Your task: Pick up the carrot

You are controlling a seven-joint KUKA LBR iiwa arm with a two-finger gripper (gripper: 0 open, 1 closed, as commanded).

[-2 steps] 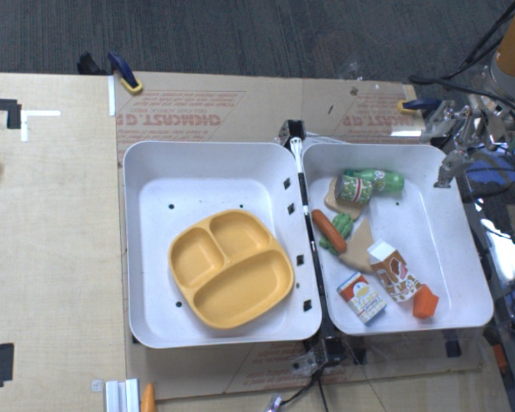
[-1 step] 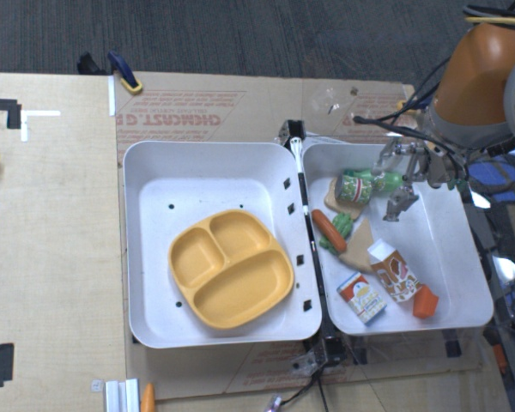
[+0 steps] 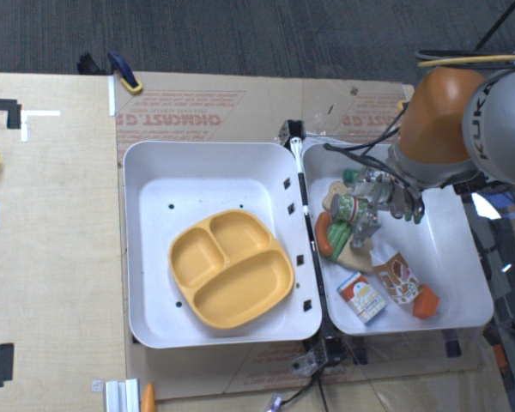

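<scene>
Your bench [image 3: 51, 256] carries two shallow white bins side by side, resting on a sheet of cardboard [image 3: 240, 106]. The grey arm [image 3: 463, 118], with its orange band, reaches in over the right bin's [image 3: 463, 307] far edge. The left bin [image 3: 146, 230] holds a yellow divided plate [image 3: 232, 269] lying near its front edge. Your gripper [image 3: 366, 215] hangs low over the right bin's left half, above a cluster of items; how far its fingers are spread cannot be told from here. The carrot [image 3: 324, 234] lies against that bin's left wall, just beside the gripper, with a green item [image 3: 339, 234] touching its right side. Near the front edge sit a small carton [image 3: 361, 299], a brown packet [image 3: 397, 280] and an orange-red piece [image 3: 425, 304].
</scene>
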